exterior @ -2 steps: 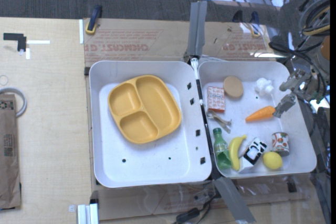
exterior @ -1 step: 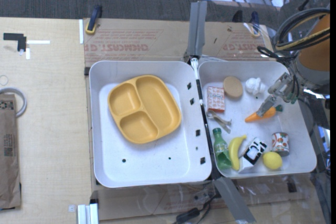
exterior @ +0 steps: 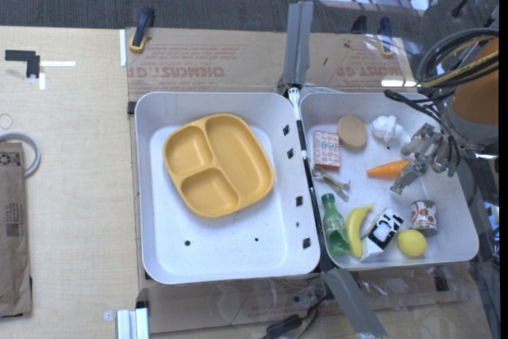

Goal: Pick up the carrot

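The carrot [exterior: 388, 168] lies in the right bin [exterior: 468, 250], between the white lump [exterior: 385, 128] and the can [exterior: 424, 217]. My gripper [exterior: 413, 167] hangs at its fat end. I should come down straight over its middle. My jaws look open, holding nothing.

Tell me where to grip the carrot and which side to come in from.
Grip the carrot across its thick middle, coming straight down. It lies flat and lengthwise left to right in the right bin, so the narrow width suits a pinch. The end effector is at its right end; bare floor lies on either side.
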Controlling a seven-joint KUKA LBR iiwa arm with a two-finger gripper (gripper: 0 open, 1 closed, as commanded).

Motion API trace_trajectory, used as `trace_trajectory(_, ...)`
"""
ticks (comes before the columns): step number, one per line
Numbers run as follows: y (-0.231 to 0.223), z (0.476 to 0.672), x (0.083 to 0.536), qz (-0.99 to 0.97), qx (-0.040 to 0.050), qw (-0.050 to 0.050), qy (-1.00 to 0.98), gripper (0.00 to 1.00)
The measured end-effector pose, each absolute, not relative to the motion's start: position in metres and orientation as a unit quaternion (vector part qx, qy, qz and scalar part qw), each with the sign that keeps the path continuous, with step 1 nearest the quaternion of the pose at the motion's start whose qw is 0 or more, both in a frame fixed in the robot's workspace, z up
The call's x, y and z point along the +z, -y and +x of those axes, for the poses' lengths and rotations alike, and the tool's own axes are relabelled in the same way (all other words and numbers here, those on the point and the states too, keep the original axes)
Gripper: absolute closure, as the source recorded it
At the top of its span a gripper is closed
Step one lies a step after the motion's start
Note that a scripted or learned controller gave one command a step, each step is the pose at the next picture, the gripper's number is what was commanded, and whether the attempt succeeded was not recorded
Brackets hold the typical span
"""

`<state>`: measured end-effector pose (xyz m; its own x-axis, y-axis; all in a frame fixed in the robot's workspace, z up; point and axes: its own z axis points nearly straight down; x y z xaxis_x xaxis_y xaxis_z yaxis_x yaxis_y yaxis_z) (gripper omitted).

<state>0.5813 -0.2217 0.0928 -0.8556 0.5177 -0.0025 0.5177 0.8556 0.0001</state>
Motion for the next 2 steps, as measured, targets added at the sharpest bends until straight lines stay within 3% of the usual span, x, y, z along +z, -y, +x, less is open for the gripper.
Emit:
trace_trajectory(1,0.222,0.583,0.103,0.27,-0.0004,0.004,-0.963,1.0)
trace_trajectory(2,0.168,0.581,0.22,0.24,-0.0001,0.002,-0.971,1.0)
